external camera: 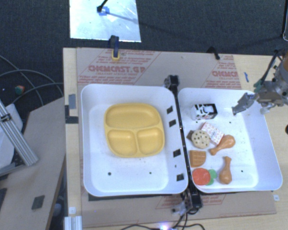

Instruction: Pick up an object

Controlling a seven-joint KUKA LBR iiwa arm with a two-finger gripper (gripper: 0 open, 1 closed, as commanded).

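My gripper (252, 107) hangs over the upper right part of the right bin (259, 143), open, with nothing between its fingers (240, 104). Toy food lies to its left and below it in that bin. A black-and-white carton (205, 110) is nearest, about a hand's width to the left. Below that are a round cookie (200, 138), a pink-and-white wafer (212, 132), a brown drumstick (224, 144), an orange slice (197, 158), a second drumstick (225, 170) and a red tomato (201, 176).
A yellow divided plate (134, 129) lies in the left bin (94, 176). A black divider with clips (178, 128) runs between the bins. The bins rest on a cardboard sheet (149, 66). A metal frame (10, 128) stands at far left.
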